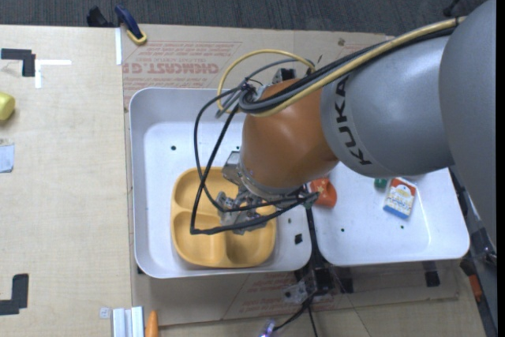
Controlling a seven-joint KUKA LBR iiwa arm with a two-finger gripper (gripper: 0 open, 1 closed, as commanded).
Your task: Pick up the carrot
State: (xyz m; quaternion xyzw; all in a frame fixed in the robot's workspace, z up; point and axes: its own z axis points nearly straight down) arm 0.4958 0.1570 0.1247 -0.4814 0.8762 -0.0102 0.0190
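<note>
A small orange-red piece (323, 192), which may be the carrot, peeks out from under the arm at the left edge of the right bin (442, 237). Most of it is hidden by the wrist. My gripper (238, 207) hangs below the orange band over the left bin (154, 170), just above the right side of a yellow divided plate (193, 225). Black cables loop around the gripper and hide its tips. Nothing shows held under it.
A small white, blue and red carton (400, 197) and a small green item (380, 184) lie in the right bin. A yellow object (5, 106) sits on the bench at the far left. The big grey arm covers the upper right.
</note>
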